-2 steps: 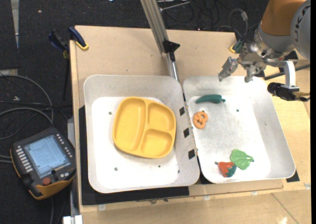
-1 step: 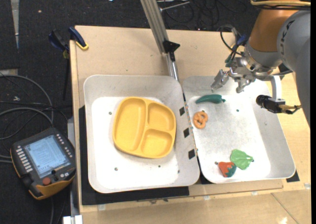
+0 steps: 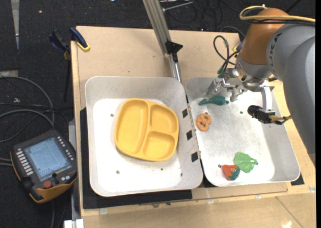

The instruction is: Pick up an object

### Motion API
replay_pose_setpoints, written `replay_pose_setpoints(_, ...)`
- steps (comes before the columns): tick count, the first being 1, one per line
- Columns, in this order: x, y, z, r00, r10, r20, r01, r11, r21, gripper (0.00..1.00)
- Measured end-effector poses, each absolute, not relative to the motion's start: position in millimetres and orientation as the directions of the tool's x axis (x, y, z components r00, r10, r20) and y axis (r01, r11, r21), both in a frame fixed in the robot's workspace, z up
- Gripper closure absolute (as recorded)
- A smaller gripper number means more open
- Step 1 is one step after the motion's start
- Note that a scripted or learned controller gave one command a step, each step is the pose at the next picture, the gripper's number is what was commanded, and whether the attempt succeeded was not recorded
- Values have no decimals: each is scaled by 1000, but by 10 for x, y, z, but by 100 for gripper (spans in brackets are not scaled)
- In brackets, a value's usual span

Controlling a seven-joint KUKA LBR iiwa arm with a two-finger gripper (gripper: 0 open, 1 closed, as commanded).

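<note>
My gripper (image 3: 221, 90) hangs over the far left part of the right bin (image 3: 266, 146), under the orange-banded wrist. A teal toy (image 3: 214, 101) lies right at its tip, touching or nearly so; whether it is held cannot be told. An orange pretzel-shaped piece (image 3: 203, 121) lies near the bin's left wall, just in front of the teal toy. At the bin's near side sit a green piece (image 3: 245, 161) and a red-orange piece (image 3: 230, 172), side by side.
The left bin (image 3: 100, 121) holds a yellow divided plate (image 3: 147, 129). A slanted metal pole (image 3: 158, 18) runs down to the gap between the bins. A teach pendant (image 3: 42, 164) lies off the bench at the left.
</note>
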State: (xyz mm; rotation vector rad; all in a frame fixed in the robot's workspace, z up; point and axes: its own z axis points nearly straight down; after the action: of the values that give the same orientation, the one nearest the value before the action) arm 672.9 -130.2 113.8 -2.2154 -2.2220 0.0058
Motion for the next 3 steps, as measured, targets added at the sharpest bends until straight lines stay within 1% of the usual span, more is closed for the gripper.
replay_pose_setpoints(1,6750,-1308,1286,-3,1000,-2,1000,3,3,100)
replay_pose_setpoints(2,6750,-1351,1729,1,1000,-1,1000,-1,6,100)
replay_pose_setpoints(3,6739,-1296,2183,-3,1000,-1,1000,3,7,100)
